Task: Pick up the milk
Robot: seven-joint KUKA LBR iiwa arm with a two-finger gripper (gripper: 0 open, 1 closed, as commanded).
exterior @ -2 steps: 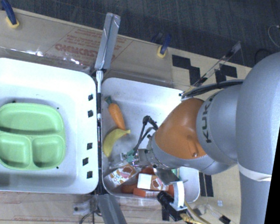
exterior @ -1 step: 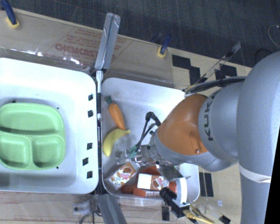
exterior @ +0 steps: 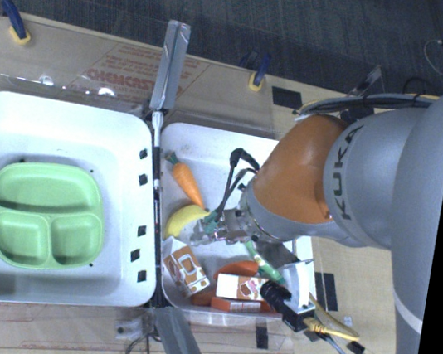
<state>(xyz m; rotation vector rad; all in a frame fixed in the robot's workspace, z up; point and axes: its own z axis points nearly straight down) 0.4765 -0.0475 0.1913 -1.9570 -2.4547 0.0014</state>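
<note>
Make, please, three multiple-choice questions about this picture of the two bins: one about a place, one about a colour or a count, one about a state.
1. Where does the carrot lie?
A. In the right bin
B. On the green tray
C. On the bench outside the bins

2. How many compartments does the green tray have?
A. Two
B. Three
C. Five

3. How is the green tray placed?
A. Standing on its edge against the wall
B. Upside down
C. Flat in the left bin, open side up

Answers:
1. A, since the orange carrot rests near the left wall of the right bin, just above the banana.
2. B, as one long compartment and two smaller ones show.
3. C, because its hollow compartments face the camera and it sits on the bin floor.
</note>
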